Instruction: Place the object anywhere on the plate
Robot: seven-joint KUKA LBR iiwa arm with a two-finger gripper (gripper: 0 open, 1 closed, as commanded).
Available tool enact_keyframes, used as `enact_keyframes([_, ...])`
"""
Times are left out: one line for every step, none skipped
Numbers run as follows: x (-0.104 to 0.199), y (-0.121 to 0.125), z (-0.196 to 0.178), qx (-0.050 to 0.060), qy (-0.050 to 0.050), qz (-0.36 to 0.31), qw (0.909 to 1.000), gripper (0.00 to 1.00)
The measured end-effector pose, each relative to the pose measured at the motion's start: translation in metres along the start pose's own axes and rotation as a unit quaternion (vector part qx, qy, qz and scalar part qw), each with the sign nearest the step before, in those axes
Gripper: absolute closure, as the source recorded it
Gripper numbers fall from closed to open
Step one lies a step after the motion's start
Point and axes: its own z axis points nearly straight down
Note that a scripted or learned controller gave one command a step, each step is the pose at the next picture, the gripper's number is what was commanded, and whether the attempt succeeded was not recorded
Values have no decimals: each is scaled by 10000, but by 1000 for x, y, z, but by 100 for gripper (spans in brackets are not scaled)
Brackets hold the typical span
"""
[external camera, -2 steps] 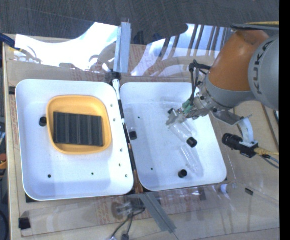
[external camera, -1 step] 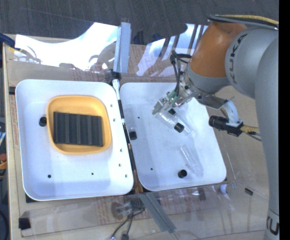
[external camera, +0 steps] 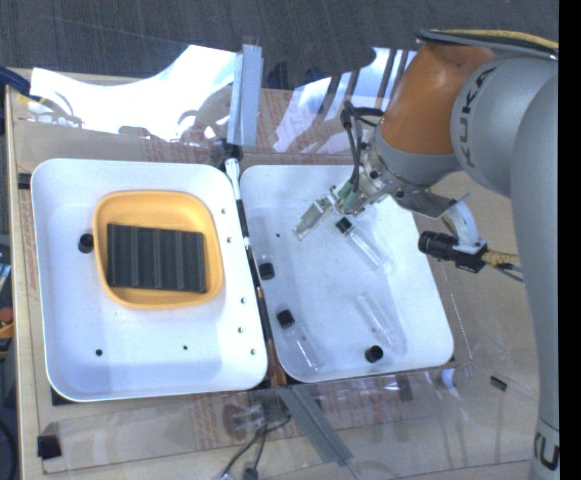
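A dark grey ridged block lies flat in the middle of the yellow plate, which sits in the left white bin. My gripper hangs over the upper part of the right white bin, well to the right of the plate. Its two fingers stand apart, open, with nothing between them. The grey arm with its orange band reaches in from the upper right.
Small black knobs and clear plastic pieces lie on the right bin's floor. Another black knob sits left of the plate. A ridge divides the two bins.
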Motion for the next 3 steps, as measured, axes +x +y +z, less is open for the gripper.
enact_keyframes([42,39,3,-9,-7,-965,9953,0])
enact_keyframes([89,78,12,-9,-10,-2587,9660,0])
enact_keyframes([140,113,12,-17,-20,-3260,9453,0])
